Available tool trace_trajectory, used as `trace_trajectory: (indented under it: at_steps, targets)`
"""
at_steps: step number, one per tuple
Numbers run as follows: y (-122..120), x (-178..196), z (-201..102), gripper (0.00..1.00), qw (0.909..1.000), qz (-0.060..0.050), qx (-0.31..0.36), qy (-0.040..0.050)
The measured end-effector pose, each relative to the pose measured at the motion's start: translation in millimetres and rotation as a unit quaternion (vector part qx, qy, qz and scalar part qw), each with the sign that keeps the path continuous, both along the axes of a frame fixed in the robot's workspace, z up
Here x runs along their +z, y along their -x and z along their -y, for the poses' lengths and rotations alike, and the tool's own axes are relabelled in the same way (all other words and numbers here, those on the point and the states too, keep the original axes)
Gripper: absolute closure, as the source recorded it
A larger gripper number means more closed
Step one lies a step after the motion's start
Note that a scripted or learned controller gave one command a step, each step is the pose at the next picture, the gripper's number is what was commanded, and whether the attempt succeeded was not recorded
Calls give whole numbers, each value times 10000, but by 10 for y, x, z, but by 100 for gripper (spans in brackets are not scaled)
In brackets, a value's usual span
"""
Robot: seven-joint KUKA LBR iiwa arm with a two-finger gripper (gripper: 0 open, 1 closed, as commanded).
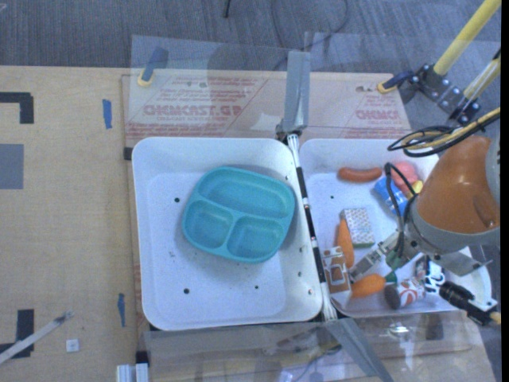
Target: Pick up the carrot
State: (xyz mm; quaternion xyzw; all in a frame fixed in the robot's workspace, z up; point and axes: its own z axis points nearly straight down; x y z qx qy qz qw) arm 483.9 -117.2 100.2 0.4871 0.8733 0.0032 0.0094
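Note:
The carrot (343, 243), a slim orange piece, lies lengthwise in the right bin (318, 183) near its left wall, just left of a small patterned box (359, 224). A shorter orange piece (367, 285) lies lower down, near the bin's front wall. My gripper (375, 263) reaches in from the right under the orange band of the arm (455, 197). It hangs low over the bin between the carrot and the shorter orange piece, a little right of the carrot. Nothing shows held in it.
The left bin (159, 269) holds a blue divided plate (238, 213). The right bin also holds a sausage (360, 173), pink (406, 172) and blue (388, 191) items at the back, a brown packet (335, 269) and a printed can (402, 294) at the front.

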Motion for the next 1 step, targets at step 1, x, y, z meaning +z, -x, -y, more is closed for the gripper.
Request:
trace_trajectory:
  at_steps: [1]
  targets:
    - [-1134,-110,-87,0,9995,-43,-316,-8]
